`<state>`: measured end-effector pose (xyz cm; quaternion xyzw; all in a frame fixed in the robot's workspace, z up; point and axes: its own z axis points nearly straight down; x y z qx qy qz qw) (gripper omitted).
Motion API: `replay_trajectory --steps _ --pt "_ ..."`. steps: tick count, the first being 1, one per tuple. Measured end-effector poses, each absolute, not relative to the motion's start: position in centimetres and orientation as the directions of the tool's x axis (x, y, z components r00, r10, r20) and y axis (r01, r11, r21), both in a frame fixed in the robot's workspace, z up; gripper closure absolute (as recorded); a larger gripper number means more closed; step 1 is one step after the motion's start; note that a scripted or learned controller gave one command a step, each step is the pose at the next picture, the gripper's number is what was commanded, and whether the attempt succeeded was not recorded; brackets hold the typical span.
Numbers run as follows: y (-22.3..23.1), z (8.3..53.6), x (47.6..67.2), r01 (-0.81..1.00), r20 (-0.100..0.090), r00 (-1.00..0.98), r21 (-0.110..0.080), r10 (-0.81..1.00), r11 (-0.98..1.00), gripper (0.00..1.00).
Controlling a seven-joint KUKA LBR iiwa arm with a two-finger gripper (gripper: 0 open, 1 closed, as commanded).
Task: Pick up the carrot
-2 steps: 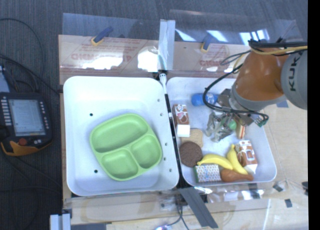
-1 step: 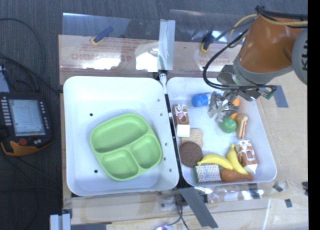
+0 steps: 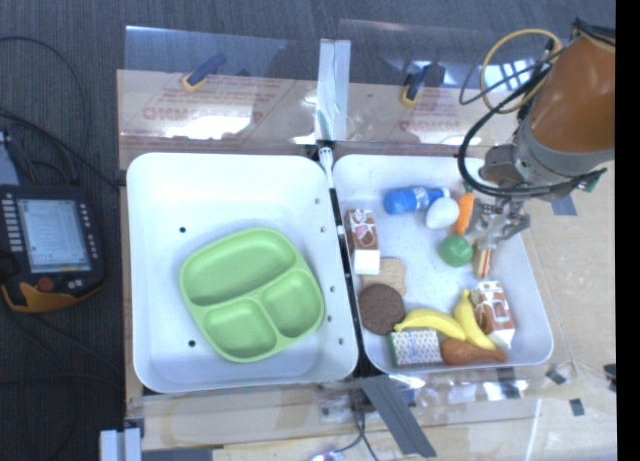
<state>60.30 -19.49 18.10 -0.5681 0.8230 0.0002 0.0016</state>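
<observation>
Carrot (image 3: 465,211): small orange piece in the right bin (image 3: 530,279), upper area, just right of a white egg-shaped item (image 3: 441,213) and near a blue bottle (image 3: 413,199), with a green ball (image 3: 456,250) just below it. Long axis runs roughly up-down in the camera view, slightly tilted. Gripper (image 3: 497,224) sits just right of the carrot, slightly lower, over the same bin. Fingertips blur into clutter underneath; cannot tell if they are apart or together, and nothing is visibly between them. Judgement: next move needs a short shift left and a bit up, with the closing line across the carrot's width. Crowded neighbours risk a wrong grab. Green divided tray (image 3: 252,292) lies in the left bin (image 3: 160,179).
</observation>
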Motion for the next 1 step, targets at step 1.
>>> replay_trajectory --steps 1 --pt "-16.80 21.32 61.44 -0.999 -0.004 0.035 -0.004 -0.999 -0.035 1.00"
